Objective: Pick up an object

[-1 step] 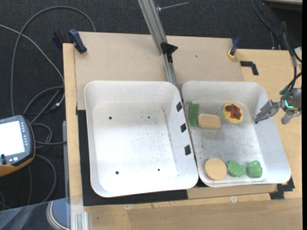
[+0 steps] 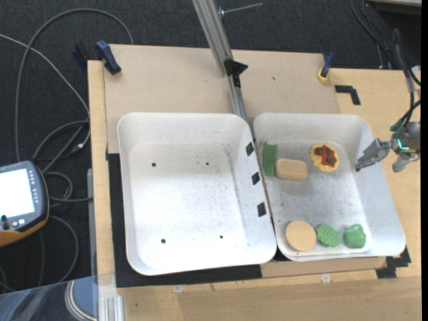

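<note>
My gripper (image 2: 372,154) hangs at the right rim of the right bin (image 2: 381,199), near its upper right corner, reaching in from the right side of the table (image 2: 167,79). Nothing sits between its fingers, but from this slant I cannot tell how far apart they stand.

Everything I could pick up lies in that right bin. Closest to me is a small tart with a red top (image 2: 324,157), just to my left in the upper part of the bin. Beyond it a tan bread-like block (image 2: 291,170) lies beside an upright green piece (image 2: 269,159) against the bin's left wall. Along the lower edge three things sit in a row: a round tan disc (image 2: 300,235), a textured green lump (image 2: 328,235), and a smoother green one (image 2: 354,236) near the corner.

The left bin (image 2: 187,192) sits alongside, touching the right one.
</note>
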{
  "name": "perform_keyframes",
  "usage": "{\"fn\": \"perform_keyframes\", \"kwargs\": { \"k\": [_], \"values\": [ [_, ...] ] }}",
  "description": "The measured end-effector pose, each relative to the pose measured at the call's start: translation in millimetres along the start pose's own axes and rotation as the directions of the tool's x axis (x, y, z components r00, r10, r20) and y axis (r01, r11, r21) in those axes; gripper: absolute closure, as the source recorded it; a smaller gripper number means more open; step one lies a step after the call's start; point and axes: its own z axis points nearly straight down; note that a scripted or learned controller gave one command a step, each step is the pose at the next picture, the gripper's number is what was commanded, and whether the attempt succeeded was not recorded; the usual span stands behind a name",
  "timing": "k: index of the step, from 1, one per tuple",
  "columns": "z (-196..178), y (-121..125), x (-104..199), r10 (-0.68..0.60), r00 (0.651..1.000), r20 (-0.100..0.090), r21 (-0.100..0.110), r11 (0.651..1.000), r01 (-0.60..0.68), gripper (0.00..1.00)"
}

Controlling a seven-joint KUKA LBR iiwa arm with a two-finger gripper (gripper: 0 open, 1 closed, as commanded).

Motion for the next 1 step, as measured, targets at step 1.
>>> {"fn": "perform_keyframes", "kwargs": {
  "k": [1],
  "values": [
    [62.9,-0.4,-1.4,0.002,1.000,-0.002,0.007,1.000,-0.002,0.00]
  ]
}}
